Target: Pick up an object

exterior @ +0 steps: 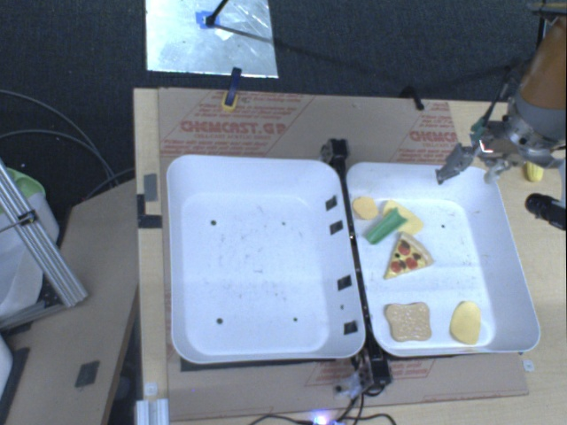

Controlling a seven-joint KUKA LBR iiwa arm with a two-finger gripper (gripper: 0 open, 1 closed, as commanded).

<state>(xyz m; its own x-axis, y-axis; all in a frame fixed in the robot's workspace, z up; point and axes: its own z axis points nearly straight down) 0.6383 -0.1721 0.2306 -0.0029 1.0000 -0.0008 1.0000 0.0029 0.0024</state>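
Observation:
Toy food lies in the right bin (pixel 505 237). A round yellow piece (pixel 365 207), a green stick (pixel 385 227) and a second yellow piece (pixel 407 220) cluster at its far left. A pizza slice (pixel 407 257) sits mid-bin. Toast (pixel 408 320) and a yellow oval (pixel 466 322) lie near the front rim. My gripper (pixel 471 168) hangs over the bin's far rim at the upper right, apart from every item. It is open, with its two dark fingers (pixel 449 167) spread and nothing between them.
The left bin (pixel 257 255) sits beside the right one, joined at a black divider (pixel 345 237). Both rest on cardboard (pixel 292 122). A metal sheet (pixel 211 25) lies at the back, and an aluminium frame (pixel 35 237) stands at the left.

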